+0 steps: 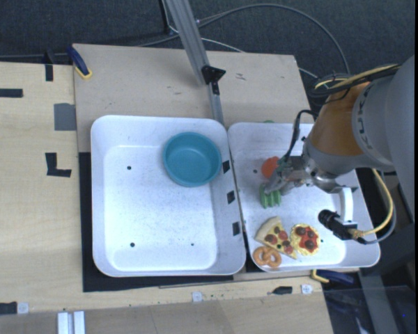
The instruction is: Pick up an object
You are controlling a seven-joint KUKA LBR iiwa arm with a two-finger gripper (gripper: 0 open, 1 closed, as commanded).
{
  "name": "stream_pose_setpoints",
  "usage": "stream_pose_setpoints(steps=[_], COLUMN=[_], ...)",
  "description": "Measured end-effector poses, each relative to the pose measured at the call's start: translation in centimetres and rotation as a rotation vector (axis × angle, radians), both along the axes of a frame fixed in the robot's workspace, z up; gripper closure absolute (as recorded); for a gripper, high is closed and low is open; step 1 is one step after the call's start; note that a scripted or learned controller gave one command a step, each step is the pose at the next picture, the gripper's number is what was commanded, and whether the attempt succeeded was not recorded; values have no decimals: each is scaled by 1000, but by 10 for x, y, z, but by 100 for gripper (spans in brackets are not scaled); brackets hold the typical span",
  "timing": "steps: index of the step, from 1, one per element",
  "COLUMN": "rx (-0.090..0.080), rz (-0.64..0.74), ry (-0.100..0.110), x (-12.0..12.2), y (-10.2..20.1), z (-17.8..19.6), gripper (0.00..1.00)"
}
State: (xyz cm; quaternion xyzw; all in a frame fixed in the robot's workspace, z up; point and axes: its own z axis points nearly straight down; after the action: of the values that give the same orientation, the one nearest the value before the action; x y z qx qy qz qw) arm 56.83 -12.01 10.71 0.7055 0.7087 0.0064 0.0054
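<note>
Two small toys are crowding the gripper (277, 184): a ridged green plastic piece (270, 199) just beneath and an orange-red round one (269, 166) just above. Its tips are sitting low over the green piece, though whether anything is between them I cannot tell. Descending here, it is risking nudging one toy aside and clamping on nothing.

Robotics test laboratory. Evidence: plywood worktop (146, 75) marked with black tape, two shallow white plastic bins (111, 186) side by side, loose black cables (265, 9), grey metal camera pole (188, 30).

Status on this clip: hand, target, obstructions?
Hand low in right white bin, over small green ridged toy. Orange-red round toy close beside. No grasp confirmed.
</note>
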Motion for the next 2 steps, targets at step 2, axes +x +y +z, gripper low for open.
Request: stream_pose_setpoints(steps=[2], rx=[-2], rz=[-4], ry=[13], x=[2], y=[0], z=[104], gripper=[100])
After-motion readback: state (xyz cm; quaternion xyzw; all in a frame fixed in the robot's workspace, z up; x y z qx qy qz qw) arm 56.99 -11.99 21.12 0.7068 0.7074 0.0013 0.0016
